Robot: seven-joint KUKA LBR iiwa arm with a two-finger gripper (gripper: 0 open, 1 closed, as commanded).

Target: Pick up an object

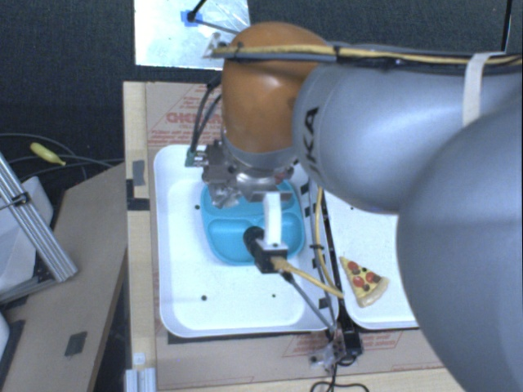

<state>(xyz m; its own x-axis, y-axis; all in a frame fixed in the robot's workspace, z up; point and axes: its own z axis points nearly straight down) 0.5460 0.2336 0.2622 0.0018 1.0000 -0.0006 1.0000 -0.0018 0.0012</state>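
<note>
The gripper [228,200] hangs low over the left bin [181,300], right on top of the blue dish [226,241]. The dish lies flat in the middle of that bin, and its far end is just under the gripper. The rest of the dish sticks out toward the near side. So I think the next move is mostly straight down. I cannot tell if the gripper is open or closed, because the big grey arm hides it. A toy pizza slice [364,282] lies in the right bin [369,233], well away from the gripper.

"KA" — on grey arm [384,121]
</note>
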